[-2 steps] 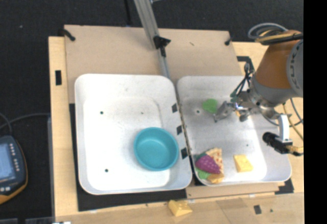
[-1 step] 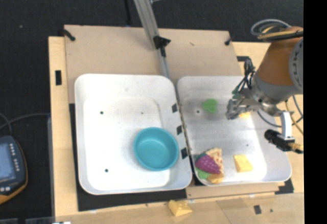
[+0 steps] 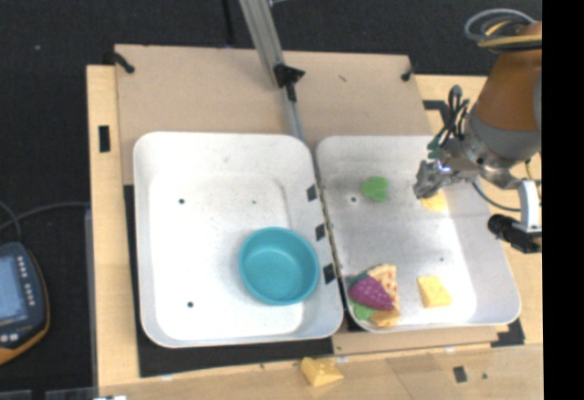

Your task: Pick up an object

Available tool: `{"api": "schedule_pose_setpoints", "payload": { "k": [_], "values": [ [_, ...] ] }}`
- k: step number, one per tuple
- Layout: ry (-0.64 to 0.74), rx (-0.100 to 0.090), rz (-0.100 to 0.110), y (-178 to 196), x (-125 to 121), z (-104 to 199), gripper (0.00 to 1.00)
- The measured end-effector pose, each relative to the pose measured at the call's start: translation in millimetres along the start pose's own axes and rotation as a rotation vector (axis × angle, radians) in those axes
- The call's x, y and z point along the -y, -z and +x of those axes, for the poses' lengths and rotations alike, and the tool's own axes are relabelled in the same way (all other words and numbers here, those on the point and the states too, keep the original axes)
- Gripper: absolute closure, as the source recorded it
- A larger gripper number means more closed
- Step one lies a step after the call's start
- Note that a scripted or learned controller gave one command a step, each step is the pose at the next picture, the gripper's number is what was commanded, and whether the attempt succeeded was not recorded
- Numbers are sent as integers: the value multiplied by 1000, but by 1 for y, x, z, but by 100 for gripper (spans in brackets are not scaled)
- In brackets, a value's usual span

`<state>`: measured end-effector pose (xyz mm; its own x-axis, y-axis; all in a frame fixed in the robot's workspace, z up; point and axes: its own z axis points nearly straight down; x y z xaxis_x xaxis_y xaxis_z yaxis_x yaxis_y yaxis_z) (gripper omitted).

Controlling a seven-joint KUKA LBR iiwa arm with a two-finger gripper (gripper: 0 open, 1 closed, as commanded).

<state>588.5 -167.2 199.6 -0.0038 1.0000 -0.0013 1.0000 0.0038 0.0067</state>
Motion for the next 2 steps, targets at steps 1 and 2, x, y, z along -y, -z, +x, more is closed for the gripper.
{"api": "schedule_pose_setpoints", "payload": {
  "k": [1, 2],
  "values": [
    [-1, 1, 4, 59, -6, -5, 100],
    [1, -1, 2, 90, -7, -6, 100]
  ]
}}
